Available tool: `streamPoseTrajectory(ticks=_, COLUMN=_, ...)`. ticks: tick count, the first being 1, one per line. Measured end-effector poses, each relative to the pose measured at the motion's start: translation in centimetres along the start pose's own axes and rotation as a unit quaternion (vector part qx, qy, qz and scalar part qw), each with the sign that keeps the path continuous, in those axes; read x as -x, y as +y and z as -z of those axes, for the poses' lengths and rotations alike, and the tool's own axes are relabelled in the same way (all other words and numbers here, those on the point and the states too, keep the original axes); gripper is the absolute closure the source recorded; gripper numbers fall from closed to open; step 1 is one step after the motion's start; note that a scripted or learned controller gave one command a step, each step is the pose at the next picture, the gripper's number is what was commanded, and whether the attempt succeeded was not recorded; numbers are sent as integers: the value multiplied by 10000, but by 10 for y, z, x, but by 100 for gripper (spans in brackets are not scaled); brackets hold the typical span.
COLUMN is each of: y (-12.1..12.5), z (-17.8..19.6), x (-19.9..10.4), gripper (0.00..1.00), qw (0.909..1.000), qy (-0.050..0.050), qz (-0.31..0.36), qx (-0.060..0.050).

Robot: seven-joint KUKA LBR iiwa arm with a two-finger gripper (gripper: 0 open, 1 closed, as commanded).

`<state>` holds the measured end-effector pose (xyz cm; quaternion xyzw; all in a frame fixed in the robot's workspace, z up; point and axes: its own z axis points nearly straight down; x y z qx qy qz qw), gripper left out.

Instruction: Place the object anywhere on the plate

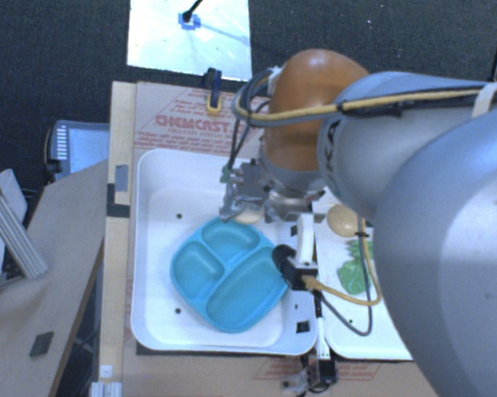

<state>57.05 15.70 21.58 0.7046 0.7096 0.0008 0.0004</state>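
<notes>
You see a blue plate (228,274) with three parts lying in the left bin (156,229). The gripper (246,209) hangs just over the plate's far edge. A small pale object (247,217) sits right under it, at the plate's far rim. You cannot tell if it is held. In the right bin (348,342) lie a tan egg (343,220) and a green leafy thing (354,274).
</notes>
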Motion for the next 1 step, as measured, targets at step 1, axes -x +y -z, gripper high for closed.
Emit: streamPoseTrajectory(ticks=1, y=0, z=0, x=2, gripper=0, qw=10000, qy=0, qz=-8, qx=-5)
